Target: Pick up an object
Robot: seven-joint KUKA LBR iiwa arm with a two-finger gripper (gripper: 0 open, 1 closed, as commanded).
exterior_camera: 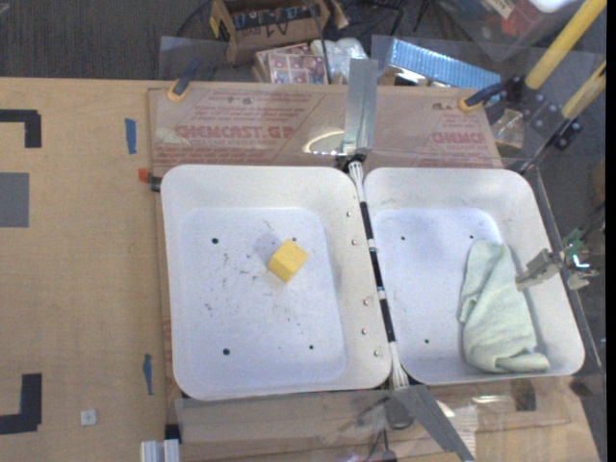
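Lying crumpled against the right wall of the right bin (423, 200), the pale green cloth (496, 306) looks like the nearer candidate for a pick, while a small yellow block (287, 261) sits alone near the middle of the left bin (192, 200), well apart from the cloth. A slim grey part at the right bin's right rim, touching or just over the cloth's upper right edge, seems to be the gripper (549, 266); it is too small and too cut off at the frame's side to tell how it is set or whether it has hold of anything. The risk, as I judge it, is that soft folds give a poor bite: a pinch could catch a single thin layer and slip off on the lift, or drag the cloth up the bin wall instead of raising it. Closeness to the rim could also make the tool strike the wall.
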